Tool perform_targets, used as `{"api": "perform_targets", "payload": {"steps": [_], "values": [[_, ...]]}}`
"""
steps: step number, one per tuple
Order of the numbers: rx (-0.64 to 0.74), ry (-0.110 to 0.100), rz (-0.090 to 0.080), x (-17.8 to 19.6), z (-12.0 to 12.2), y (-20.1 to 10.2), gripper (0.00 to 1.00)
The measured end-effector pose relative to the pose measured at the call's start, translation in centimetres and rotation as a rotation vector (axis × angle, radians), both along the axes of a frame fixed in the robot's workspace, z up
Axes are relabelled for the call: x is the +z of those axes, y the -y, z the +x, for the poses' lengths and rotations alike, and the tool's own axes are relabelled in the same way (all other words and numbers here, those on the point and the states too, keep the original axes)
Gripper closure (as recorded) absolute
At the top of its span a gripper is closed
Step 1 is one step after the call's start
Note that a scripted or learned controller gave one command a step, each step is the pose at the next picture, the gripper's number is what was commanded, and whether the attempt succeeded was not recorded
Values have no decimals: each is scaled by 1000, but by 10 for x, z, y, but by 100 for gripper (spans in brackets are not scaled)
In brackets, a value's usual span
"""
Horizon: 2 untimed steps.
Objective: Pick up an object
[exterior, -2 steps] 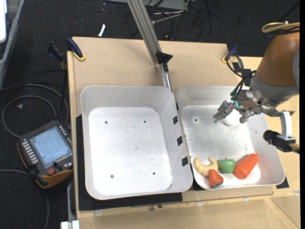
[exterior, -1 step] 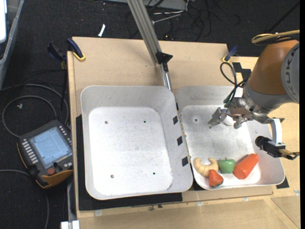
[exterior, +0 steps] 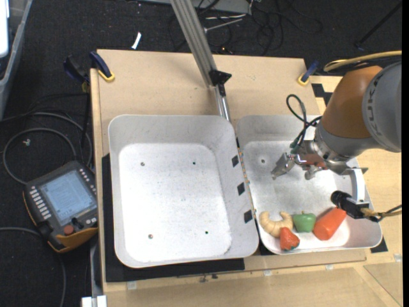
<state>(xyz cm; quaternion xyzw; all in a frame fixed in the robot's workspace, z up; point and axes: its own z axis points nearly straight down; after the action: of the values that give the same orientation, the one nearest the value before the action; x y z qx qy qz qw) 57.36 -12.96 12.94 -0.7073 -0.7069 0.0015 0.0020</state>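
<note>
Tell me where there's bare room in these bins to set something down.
The left bin has a bare floor. In the right bin, the far-left floor is free. Its near edge is crowded: croissant, green pepper, orange carrot, red piece.

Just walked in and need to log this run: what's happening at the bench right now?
A grey KUKA arm reaches in from the right, its gripper hovering over the bare middle of the right bin with nothing between its fingers. The items lie clustered along that bin's near edge: a cream curved piece, a small red piece, a green piece and an orange piece. The left bin sits beside it.
</note>
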Motion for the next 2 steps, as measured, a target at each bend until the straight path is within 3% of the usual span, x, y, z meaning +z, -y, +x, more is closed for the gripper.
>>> {"api": "perform_targets", "payload": {"steps": [1, 2], "values": [[0, 4, -1, -35, 0, -1, 0], [-1, 6, -1, -24, 1, 0, 100]]}}
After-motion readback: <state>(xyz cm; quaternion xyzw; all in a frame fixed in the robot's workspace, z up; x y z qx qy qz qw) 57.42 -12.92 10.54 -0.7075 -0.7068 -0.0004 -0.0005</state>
